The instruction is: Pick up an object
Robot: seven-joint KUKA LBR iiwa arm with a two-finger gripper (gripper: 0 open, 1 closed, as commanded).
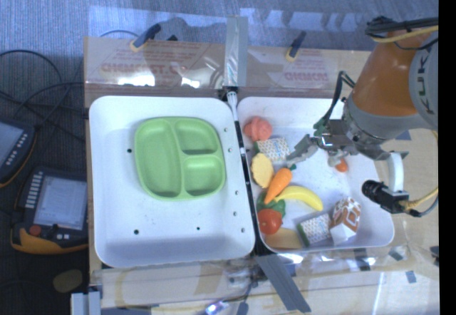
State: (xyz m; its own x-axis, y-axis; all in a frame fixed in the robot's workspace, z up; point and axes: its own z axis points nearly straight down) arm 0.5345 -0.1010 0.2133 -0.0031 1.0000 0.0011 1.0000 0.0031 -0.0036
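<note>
1. Nearest us, at the front rim of the right bin (385, 239), we see a small carton with a brown-and-white pattern (345, 217) lying beside a green-edged packet (313, 226).
2. Our gripper (318, 146) hangs over the middle of the right bin, below the arm's orange band (388, 78); we cannot tell from this slant how its fingers stand, and we see nothing held between them.
3. Just left of the gripper lies a pale patterned packet (273, 147), with a round orange-pink fruit (257, 127) behind it.
4. Below the gripper we find a carrot (278, 183) leaning across a yellow banana (301, 197), and a yellow lemon-like piece (261, 169) touching the carrot's left side.
5. A red tomato (269, 221) sits at the carrot's leafy end, near the bin's front left corner.
6. Something small and orange-red (341, 164) shows just right of the gripper; it is too small for us to name.
7. Further out, the left bin (114, 235) holds a green divided plate (179, 157), lying flat near its middle.
</note>
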